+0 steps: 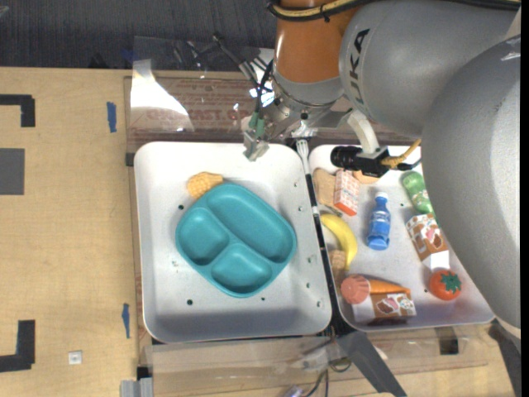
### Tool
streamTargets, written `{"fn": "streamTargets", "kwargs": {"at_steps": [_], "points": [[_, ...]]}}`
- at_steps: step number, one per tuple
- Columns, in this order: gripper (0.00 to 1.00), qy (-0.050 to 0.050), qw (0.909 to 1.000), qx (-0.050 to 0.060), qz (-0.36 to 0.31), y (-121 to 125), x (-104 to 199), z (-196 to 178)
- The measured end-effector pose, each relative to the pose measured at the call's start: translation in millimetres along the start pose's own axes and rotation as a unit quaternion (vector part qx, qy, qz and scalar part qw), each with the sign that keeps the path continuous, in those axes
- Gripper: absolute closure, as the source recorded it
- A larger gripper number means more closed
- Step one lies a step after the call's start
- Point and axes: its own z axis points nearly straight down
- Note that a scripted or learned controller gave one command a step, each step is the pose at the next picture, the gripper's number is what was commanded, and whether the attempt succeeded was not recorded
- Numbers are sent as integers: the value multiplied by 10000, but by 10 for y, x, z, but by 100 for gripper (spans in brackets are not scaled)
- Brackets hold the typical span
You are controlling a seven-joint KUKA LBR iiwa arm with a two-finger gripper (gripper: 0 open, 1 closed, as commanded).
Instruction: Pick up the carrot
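Orange tapered carrot [382, 286] lies in right bin [471, 308]; jaws' state unclear.

Black letters "UKA", the visible part of the maker's name, run along the grey arm [388, 48], just right of its orange band [310, 31]. Printed labels on the small cartons [347, 193] in the right bin [471, 304] are too small to read.

One camera looks down at a slant on the bench [66, 222]. Both white bins [157, 246] lie in the frame's centre and right, and the arm [430, 64] crowds the upper right.
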Motion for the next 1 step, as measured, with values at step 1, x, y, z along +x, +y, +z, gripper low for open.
{"fn": "streamTargets", "kwargs": {"at_steps": [1], "points": [[100, 0, 9948, 18, 1021, 217, 444, 89]]}}
